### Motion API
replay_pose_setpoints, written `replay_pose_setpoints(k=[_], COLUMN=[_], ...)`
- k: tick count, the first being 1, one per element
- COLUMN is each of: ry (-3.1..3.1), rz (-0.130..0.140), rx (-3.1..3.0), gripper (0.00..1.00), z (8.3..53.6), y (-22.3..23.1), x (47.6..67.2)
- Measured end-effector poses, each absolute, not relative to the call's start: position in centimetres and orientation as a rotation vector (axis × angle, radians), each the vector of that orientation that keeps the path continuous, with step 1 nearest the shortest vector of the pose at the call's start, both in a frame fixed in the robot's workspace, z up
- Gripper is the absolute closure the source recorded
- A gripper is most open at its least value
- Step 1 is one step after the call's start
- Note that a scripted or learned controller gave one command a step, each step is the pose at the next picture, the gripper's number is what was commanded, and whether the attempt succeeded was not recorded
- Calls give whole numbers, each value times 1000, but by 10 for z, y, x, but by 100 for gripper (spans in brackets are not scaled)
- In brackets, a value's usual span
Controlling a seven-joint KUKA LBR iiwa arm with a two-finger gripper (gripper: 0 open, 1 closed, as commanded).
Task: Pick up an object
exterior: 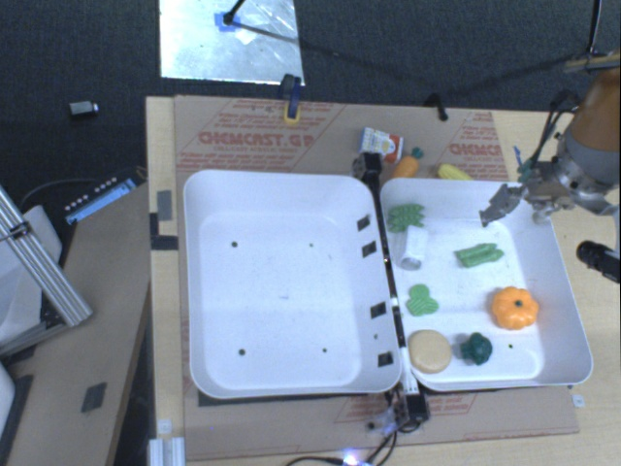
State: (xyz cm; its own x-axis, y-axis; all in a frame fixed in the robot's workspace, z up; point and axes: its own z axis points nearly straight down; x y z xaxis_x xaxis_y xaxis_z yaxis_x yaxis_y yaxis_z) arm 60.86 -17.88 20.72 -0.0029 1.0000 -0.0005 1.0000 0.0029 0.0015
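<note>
Left bin (281, 289): I see bare white plastic with a few dark dots on its floor.
Right bin (543, 260): my target objects all lie here, beside the left bin.
Cardboard sheet (252, 129): under both bins; I read red print "CHEMCAST GP" along its far edge, repeated at the right.
Gripper (506, 205): I see it over the right bin's far right part, above the floor; nothing sits between the fingers, and I cannot tell how the jaws stand.
Orange pumpkin (514, 308): round, ribbed, stem up, near the right wall; no long axis.
Tan round piece (431, 350): at the near left corner, like a bun.
Green bean pod (478, 254): long axis runs left to right, slightly tilted, mid bin.
White cylinder (414, 246): lies on its side, axis running far to near, just beside the divider.
Dark green piece (475, 349): lumpy, right of the tan piece.
</note>
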Motion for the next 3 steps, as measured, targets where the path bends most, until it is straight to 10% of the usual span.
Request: replay_pose_setpoints(k=[1,2,3], ry=[2225,2219,2230], rz=[5,20,1], rx=[2211,2198,2214], gripper=[100,100,100], z=[219,458,431], y=[-179,-131,-98], x=[610,635,604])
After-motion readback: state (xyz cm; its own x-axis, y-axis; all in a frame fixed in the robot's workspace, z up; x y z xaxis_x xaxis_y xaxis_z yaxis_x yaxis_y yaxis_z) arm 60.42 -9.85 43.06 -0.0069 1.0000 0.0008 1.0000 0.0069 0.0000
